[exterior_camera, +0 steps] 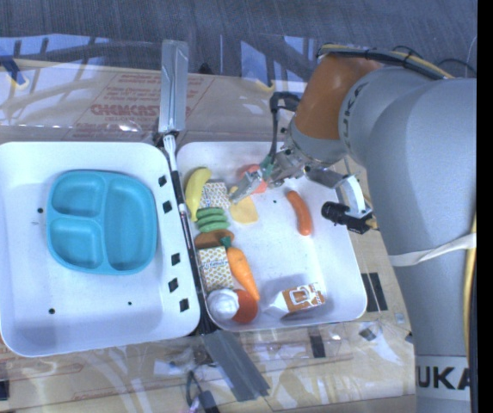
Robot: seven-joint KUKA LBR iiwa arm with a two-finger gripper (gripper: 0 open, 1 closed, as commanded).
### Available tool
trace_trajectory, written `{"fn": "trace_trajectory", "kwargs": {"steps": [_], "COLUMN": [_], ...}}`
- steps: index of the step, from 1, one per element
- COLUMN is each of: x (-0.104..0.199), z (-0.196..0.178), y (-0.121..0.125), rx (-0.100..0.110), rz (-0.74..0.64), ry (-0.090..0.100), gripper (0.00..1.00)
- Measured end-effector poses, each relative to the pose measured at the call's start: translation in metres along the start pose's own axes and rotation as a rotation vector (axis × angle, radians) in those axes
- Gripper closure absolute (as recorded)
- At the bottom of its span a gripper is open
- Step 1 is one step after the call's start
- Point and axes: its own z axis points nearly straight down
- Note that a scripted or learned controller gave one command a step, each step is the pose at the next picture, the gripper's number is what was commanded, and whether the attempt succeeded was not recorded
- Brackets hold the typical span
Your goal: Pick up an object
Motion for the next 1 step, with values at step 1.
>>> {"fn": "trace_trajectory", "kwargs": {"steps": [1], "x": [-0.0009], "z": [-0.017], "y": [-0.0759], "rx": [-0.01], "rz": [-0.121], "ry": [-0.005], "gripper": [0.0]}}
